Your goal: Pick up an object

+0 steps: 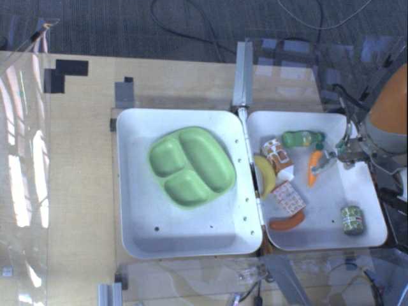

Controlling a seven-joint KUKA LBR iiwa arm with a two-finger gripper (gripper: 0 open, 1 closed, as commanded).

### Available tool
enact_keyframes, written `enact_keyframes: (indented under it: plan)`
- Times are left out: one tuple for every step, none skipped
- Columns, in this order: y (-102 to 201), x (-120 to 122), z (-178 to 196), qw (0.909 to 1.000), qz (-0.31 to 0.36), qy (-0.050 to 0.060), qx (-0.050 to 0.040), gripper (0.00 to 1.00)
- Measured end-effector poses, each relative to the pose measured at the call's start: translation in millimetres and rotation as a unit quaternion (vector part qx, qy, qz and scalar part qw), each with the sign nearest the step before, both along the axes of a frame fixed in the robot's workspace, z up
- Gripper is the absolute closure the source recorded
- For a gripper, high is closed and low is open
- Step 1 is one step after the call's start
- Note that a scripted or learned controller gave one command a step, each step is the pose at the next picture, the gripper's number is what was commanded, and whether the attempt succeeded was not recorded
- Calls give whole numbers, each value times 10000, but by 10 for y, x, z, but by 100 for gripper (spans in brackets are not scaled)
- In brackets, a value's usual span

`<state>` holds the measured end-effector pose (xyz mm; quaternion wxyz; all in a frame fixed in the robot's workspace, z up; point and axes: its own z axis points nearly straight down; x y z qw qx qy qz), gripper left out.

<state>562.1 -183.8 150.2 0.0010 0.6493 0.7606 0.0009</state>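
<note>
Gripper [326, 160] fingers, their state unclear, hovered beside a carrot [313, 167] in the right bin [376, 234]. At frame centre-left, a green divided plate [191, 166] sat in the left bin [137, 234].

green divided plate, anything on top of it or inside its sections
Nothing lies on the green divided plate; its three sections show bare. It sits alone in the left bin. The bin floor beneath the plate is covered, so anything under it cannot be seen.

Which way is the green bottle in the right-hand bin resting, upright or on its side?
On its side: the green bottle lies lengthwise along the right bin's far wall.
</note>
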Motion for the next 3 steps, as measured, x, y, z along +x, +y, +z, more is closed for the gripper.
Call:
enact_keyframes:
  plan:
    - [23, 263, -626, 9985, 549, -29, -9, 0]
    - [38, 292, -524, 9984, 561, -50, 2, 100]
    - [602, 108, 684, 9999, -106, -12, -5, 100]
